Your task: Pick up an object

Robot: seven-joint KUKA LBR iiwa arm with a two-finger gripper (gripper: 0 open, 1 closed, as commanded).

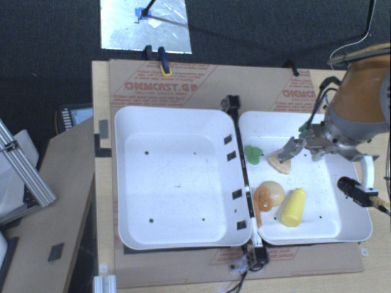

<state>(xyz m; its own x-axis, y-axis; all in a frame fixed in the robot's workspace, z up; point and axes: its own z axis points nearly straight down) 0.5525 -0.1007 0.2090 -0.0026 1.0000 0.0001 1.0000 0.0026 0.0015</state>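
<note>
Two plain white shallow plastic bins (177,182) and (342,221); the right bin holds a yellow plastic bottle (293,207), a green leafy toy (253,154) and an orange-tan rounded toy (269,196).

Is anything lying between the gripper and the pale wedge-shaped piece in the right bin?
Nothing visible does. The gripper sits directly over the pale wedge in the right bin. The green piece, orange item and yellow bottle lie off to the sides.

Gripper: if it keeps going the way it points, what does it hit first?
Most likely the pale wedge right at the tip of the gripper; the green piece lies just beyond. Height is hard to judge.
</note>
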